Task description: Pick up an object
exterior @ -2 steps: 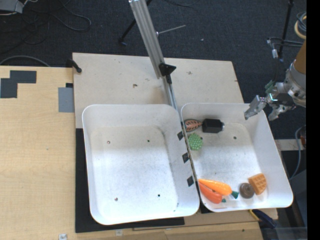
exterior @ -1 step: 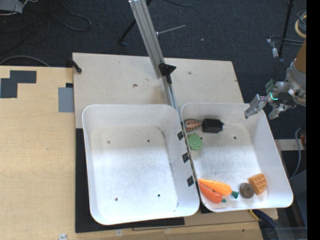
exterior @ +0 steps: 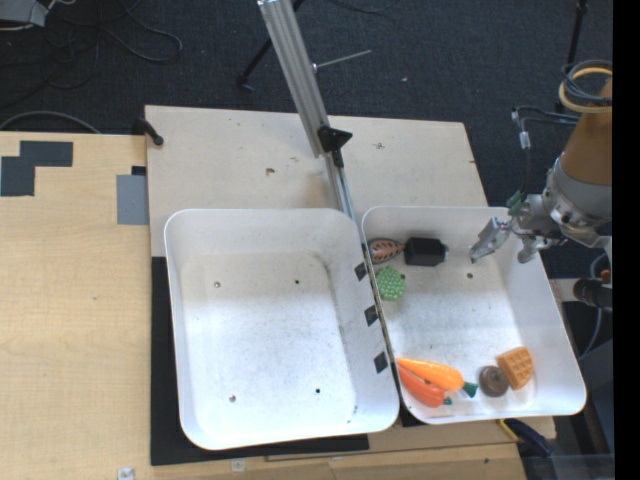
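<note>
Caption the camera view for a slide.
Gripper hovers over the right bin holding carrot, waffle and black block.

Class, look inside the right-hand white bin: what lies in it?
Right bin holds a black block, brown shell-like piece, green ball, orange carrot, brown disc and orange waffle-like piece. Anything beneath them is covered.

Dark blue-grey carpet [exterior: 430, 58] is covering the floor, with black cables [exterior: 110, 13] trailing across it. A pale wooden board [exterior: 250, 158] is lying on the bench beside a light plywood tabletop [exterior: 70, 298], and an aluminium rail [exterior: 300, 78] is slanting upward.
</note>
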Robot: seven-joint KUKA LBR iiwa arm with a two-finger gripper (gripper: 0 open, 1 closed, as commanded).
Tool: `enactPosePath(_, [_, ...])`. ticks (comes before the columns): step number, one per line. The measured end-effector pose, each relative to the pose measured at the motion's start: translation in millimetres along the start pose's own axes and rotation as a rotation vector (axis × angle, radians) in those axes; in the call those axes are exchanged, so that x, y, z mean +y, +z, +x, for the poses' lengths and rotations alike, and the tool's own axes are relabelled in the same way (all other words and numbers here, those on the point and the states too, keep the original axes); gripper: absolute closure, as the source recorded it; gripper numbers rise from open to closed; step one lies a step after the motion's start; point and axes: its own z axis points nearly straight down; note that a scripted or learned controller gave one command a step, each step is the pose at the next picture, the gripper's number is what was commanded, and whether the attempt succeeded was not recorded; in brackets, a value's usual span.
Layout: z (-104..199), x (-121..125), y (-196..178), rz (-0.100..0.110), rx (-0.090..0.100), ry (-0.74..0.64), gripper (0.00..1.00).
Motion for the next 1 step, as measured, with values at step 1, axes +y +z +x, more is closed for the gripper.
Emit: enactPosePath(1, [-9.0,1.5,56.3,-0.001,-0.001,0.002,0.0])
